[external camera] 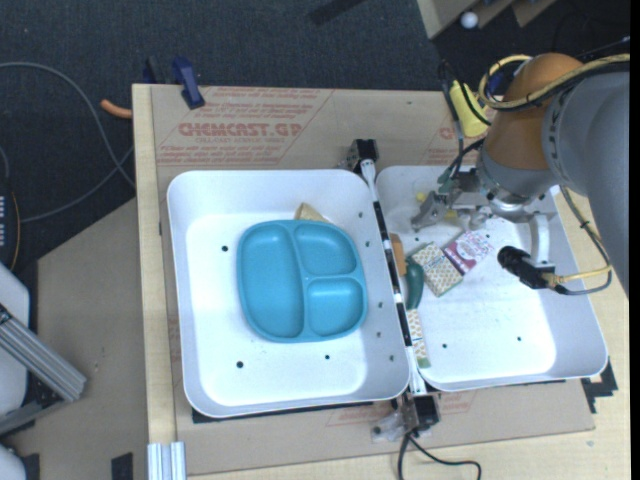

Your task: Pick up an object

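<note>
Grey arm, orange band

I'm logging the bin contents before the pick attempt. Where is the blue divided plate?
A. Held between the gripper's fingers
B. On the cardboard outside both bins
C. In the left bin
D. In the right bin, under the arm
C: the blue divided plate lies flat on the floor of the left bin, while the arm reaches over the right bin.

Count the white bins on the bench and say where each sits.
2. The left bin holds a blue plate. The right bin sits against it, with small items near its left wall, under the claw. Others may be hidden under the arm.
</note>
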Controlling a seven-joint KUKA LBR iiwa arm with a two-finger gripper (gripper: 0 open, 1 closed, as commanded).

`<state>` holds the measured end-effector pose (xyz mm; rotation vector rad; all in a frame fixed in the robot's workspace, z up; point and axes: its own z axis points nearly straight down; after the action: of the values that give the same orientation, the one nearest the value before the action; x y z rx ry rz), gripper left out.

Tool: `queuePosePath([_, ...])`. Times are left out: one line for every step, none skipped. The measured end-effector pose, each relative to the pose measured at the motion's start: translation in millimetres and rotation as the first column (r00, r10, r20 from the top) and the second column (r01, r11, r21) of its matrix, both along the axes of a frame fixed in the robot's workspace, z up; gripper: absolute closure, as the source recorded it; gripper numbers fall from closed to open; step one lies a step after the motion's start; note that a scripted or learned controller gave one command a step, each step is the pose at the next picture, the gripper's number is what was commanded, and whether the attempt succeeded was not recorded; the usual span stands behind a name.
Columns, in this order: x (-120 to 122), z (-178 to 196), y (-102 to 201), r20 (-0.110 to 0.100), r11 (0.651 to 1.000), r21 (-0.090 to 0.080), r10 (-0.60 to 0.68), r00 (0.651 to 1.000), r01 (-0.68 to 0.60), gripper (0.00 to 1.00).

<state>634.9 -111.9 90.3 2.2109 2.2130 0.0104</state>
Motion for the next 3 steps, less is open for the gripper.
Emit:
queuePosePath([28.2, -7.9, -1.8, -0.03, 1.0, 0.005, -0.003, 1.0, 0.004, 0.0])
queuePosePath([16.8, -5.4, -6.6, -0.016, 1.0, 0.005, -0.001, 1.0, 0.001, 0.0])
queuePosePath([17.2, 4.9, -6.4, -0.014, 1.0, 0.004, -0.001, 1.0, 0.001, 1.0])
